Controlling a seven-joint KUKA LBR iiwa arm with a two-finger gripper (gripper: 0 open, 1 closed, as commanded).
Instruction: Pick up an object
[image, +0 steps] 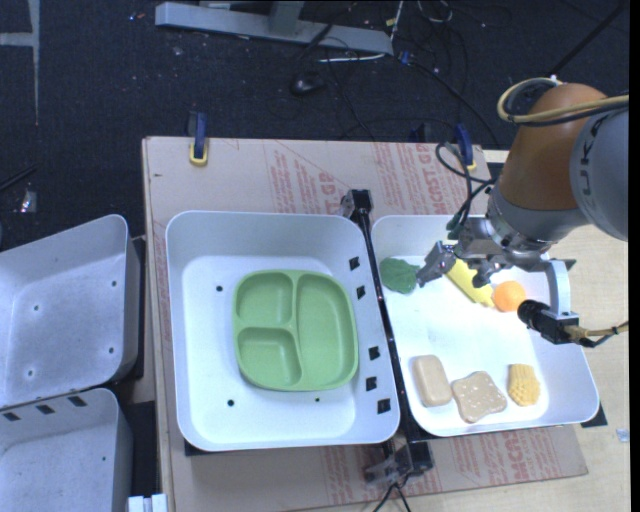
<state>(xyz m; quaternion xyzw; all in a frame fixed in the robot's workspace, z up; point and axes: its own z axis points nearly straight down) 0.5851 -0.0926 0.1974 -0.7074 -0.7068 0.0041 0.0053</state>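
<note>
The arm reaches in from the right over the right bin, and its gripper hangs low over the bin's upper part with a yellow banana-like piece lying right under it, slanting down toward an orange ball that touches its lower end. I can't tell from here whether the fingers are spread or closed, or whether they actually have the yellow piece between them; the dark metal parts crowd over its upper end. The piece is a smooth bright yellow, elongated, part hidden by the tool. Just left of the gripper, by the bin's left wall, sits a green leafy lump. Along the near edge of the same bin lie a pale tan bar, a toast-coloured slice and a small yellow corn cob, well apart from the gripper. The left bin holds a light green divided plate with three compartments. The cardboard sheet beneath both bins carries faint red printing, but I can't read it reliably.
</note>
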